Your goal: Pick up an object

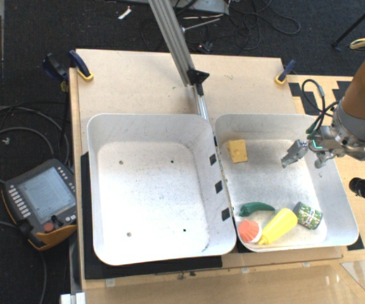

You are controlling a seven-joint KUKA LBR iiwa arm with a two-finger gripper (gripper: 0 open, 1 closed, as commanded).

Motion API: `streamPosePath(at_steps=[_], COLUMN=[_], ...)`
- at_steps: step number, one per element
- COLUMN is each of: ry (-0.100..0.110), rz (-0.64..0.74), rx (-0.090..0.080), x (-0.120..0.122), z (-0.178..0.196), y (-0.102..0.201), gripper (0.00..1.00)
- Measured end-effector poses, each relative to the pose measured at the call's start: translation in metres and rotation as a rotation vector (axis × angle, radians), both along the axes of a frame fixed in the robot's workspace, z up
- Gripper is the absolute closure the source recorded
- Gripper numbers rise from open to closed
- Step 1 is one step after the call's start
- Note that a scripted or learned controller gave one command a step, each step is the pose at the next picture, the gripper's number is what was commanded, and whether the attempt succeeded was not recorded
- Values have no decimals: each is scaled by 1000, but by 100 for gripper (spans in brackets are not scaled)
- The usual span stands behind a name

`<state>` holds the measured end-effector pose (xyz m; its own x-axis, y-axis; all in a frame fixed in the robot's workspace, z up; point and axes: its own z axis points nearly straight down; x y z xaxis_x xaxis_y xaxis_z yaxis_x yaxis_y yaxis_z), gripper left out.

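Hovers over the right bin (334,189), near its far right edge: the hand (308,152), fingers spread apart and clutching nothing, reached in from the table's right side. Poised high and released like that, probably to come down over something rather than carry anything off.

Sits alone toward the right bin's far left corner: a small yellow block (237,151), well apart from everything else, so likely the easiest target (room for fingers on every side). Crowd the near edge instead: a green pepper-like piece (256,208), a red-orange round toy (249,231), a yellow bottle-shaped toy (279,225) lying tilted and touching or nearly touching the red-orange one, and a small green-patterned can (309,216) just beside it. Packed that close, harder to grip singly without nudging a neighbour.

Lies bare of objects: the left bin (100,189), sharing its right wall with the other. Not yet begun, by the look of it, the pick itself.
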<state>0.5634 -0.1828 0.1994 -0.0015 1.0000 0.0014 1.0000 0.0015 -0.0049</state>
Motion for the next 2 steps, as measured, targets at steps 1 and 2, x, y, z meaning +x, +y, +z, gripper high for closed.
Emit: streamPosePath(at_steps=[1, 2], ry=[-5, -1], rz=[0, -2], rx=[-1, -1], x=[1, 5], z=[3, -43], y=[0, -4], gripper=[0, 0])
